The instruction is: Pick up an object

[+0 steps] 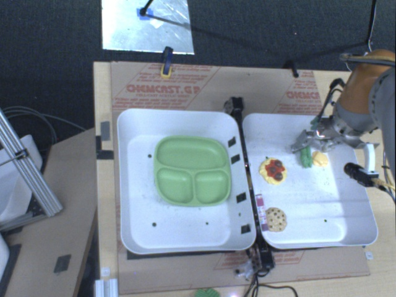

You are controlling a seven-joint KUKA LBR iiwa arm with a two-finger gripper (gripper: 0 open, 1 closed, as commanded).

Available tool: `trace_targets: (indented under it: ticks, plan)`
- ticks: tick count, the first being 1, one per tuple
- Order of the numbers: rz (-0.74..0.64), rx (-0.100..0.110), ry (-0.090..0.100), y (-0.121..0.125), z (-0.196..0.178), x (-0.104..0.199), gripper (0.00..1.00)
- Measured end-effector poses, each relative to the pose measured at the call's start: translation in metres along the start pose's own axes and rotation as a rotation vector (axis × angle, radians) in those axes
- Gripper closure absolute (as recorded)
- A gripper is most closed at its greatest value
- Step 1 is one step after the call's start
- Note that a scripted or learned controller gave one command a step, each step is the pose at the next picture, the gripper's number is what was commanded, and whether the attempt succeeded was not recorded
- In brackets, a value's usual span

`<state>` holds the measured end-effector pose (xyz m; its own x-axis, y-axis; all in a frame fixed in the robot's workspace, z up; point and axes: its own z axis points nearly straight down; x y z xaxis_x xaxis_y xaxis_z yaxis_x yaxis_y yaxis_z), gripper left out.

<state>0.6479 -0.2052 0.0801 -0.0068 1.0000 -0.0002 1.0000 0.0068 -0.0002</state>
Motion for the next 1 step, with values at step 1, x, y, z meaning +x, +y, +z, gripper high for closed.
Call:
trace_targets:
  ticks: [1]
  plan:
    - [-0.001,-0.007,-0.003,0.0016,-0.0167,-0.0012,1.00]
